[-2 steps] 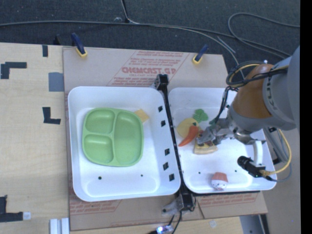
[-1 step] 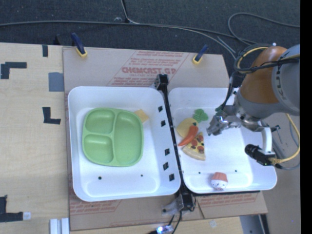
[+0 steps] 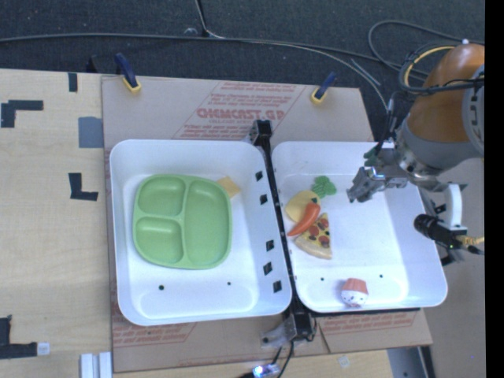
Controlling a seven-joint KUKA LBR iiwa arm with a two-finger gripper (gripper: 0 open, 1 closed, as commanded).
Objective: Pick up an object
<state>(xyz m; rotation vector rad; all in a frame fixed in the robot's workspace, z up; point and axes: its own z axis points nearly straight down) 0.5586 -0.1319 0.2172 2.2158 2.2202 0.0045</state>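
Observation:
In the right bin (image 3: 394, 258) lie a green broccoli piece (image 3: 323, 185), a yellow fruit (image 3: 299, 207), an orange-red carrot or pepper (image 3: 305, 218), a pizza slice (image 3: 317, 237) and a small red and white toy (image 3: 353, 290) near the front wall. My gripper (image 3: 364, 188) hangs over the right bin's upper right part, to the right of the broccoli and apart from it. Nothing shows between its fingers.
The left bin (image 3: 244, 282) holds a green divided plate (image 3: 183, 220) and a small yellow piece (image 3: 229, 185) by the plate's upper right corner. A black divider (image 3: 272, 211) runs between the bins. Cables trail behind the bench.

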